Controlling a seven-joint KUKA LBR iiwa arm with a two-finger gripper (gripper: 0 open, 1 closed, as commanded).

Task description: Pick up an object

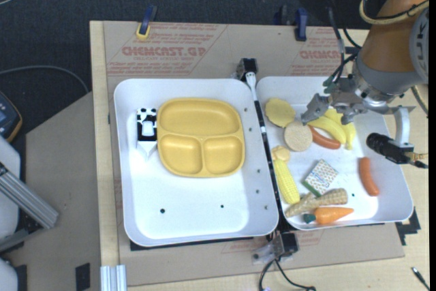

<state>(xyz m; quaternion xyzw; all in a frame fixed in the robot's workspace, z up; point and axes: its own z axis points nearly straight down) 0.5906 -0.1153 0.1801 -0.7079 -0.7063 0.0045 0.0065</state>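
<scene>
Right bin (398,208) holds toy food: banana (335,125), corn (286,180), carrot (332,215).

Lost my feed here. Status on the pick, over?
Tool low over right bin, above banana and hot dog. Nothing seen held. Food toys crowded close. Left bin holds yellow tray.

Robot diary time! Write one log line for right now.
gripper: above right bin, near banana | yellow tray: in left bin | grasp: none seen
</scene>
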